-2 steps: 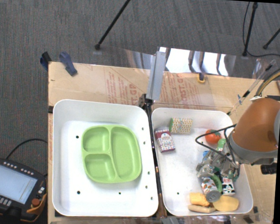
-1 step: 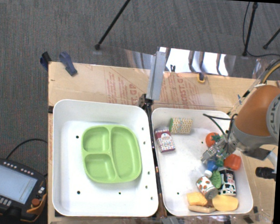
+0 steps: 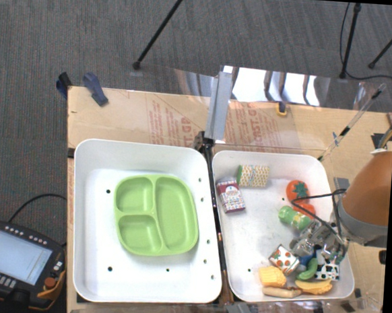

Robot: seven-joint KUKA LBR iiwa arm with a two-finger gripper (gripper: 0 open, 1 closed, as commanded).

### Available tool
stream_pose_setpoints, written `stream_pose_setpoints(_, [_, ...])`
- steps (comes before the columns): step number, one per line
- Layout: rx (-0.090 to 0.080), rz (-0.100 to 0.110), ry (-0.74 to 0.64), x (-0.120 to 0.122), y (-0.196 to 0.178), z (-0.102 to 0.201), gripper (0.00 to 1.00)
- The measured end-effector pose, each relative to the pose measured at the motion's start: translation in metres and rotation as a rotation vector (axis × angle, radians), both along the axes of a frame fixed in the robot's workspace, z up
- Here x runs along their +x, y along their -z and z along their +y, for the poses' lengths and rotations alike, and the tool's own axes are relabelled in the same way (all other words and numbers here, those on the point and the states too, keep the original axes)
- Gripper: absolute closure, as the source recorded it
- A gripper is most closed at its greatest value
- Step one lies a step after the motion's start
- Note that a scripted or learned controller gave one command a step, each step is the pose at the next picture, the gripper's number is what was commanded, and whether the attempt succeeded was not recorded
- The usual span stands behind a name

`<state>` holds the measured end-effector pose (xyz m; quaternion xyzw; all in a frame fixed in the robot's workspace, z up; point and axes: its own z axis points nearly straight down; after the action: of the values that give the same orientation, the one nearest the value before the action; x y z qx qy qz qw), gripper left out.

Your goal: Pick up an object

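My gripper [image 3: 312, 247] is low in the right bin [image 3: 253, 285], near its right wall, above a crowd of small toys. Right under and around it lie a red-and-white dotted box [image 3: 283, 258], a black-and-white cube [image 3: 328, 271] and a bit of blue [image 3: 307, 262]. A green piece [image 3: 293, 217] and two red tomatoes [image 3: 297, 190] lie just beyond it. Along the front edge are a yellow wedge [image 3: 272, 276] and a banana [image 3: 315, 287]. Nothing shows clearly between the gripper's tips.
A red-labelled packet [image 3: 231, 196] and a patterned block [image 3: 253, 175] lie at the back left of the right bin. The left bin [image 3: 101, 158] carries a green divided plate [image 3: 156, 214]. The orange-banded arm [image 3: 374, 190] hangs over the right wall.
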<state>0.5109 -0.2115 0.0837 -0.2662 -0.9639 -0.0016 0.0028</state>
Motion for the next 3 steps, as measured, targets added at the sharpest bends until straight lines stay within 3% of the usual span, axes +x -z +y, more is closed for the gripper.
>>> stream_pose_setpoints(1, [0.001, 0.001, 0.000, 0.000, 0.000, 0.000, 0.00])
stream_pose_setpoints(2, [0.001, 0.003, -0.101, 0.003, 0.000, 0.091, 0.00])
stream_pose_setpoints(3, [-0.003, 0.000, 0.090, 0.076, 0.000, 0.121, 0.00])
